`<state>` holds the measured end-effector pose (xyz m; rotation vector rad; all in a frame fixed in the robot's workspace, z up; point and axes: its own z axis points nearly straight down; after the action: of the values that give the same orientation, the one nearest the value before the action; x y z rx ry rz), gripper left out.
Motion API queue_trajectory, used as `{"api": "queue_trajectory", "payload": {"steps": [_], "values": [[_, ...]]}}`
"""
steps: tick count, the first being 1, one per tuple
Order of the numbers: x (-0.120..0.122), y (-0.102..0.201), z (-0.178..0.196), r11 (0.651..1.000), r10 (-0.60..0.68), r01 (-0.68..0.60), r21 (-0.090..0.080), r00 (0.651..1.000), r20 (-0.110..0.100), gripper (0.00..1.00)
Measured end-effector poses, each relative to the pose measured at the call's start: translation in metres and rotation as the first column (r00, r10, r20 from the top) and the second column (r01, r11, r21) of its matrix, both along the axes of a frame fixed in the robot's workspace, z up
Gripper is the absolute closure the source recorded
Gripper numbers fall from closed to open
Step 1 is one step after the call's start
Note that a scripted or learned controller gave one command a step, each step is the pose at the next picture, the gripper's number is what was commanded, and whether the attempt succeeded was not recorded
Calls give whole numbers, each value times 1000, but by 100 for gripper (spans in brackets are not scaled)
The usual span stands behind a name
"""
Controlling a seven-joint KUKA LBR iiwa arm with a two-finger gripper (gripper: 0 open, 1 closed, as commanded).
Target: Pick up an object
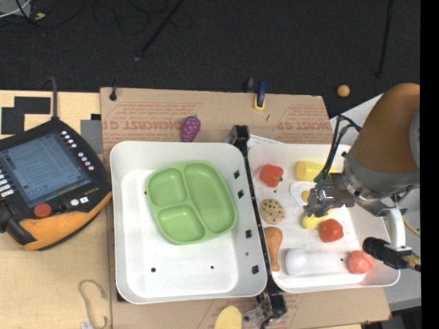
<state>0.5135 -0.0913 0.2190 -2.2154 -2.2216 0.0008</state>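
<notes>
A black and orange handheld control pendant with a lit screen (44,184) lies on the bench left of the bins, a purple toy grape bunch (191,128) rests on the brown cardboard sheet (151,115) behind them, and a blue-yellow clamp (259,96) grips the cardboard's far edge.

Robot lab: teach pendant (48,177), cardboard-lined bench (206,112) (cables on floor).
</notes>
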Motion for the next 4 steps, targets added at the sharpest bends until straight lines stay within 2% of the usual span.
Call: {"api": "queue_trajectory", "payload": {"steps": [1, 3, 4], "values": [[12, 53, -4, 1000, 1, -1, 0, 1000, 0, 100], [11, 62, -2, 1000, -4, 4, -2, 1000, -1, 100], [16, 57, 16, 1000, -1, 1, -2, 1000, 1, 100]]}}
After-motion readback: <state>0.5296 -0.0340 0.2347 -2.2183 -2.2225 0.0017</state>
